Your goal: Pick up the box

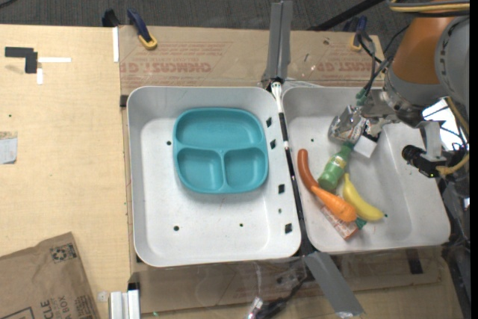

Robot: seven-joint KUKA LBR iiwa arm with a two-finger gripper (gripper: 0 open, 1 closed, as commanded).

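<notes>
Cardboard (224,56) with mirrored red print, box (340,223)

Even, fairly bright overhead light falls on my bench, and my two white bins (142,183) come out pale and nearly washed. Shadows are soft: a faint one hugs the teal tray (221,149) along its lower edge. A small hot glare sits on my metal gripper (348,125), right of the tray. Focus is slightly soft everywhere; the floor above stays dim and grainy.
</notes>
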